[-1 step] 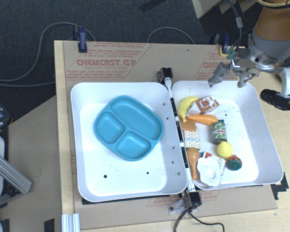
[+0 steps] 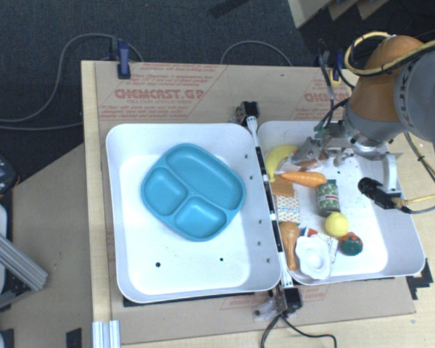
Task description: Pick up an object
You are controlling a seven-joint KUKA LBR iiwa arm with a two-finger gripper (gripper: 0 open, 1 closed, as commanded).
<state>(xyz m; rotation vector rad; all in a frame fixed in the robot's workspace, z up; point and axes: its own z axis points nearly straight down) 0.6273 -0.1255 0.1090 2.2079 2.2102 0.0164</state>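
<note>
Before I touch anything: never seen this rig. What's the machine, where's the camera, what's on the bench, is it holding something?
It is one robot arm, grey with an orange band above its wrist, reaching in from the right. A single fixed camera looks down at a slant on a bench with two shallow white bins side by side.

The left bin holds a blue divided plate. The right bin holds a heap of toy food: a banana, a carrot, a green can, a yellow lemon, a white cup and a few more pieces.

The arm's tool hangs low over the back of the right bin, near the banana and carrot. I cannot tell whether it holds anything.
</note>
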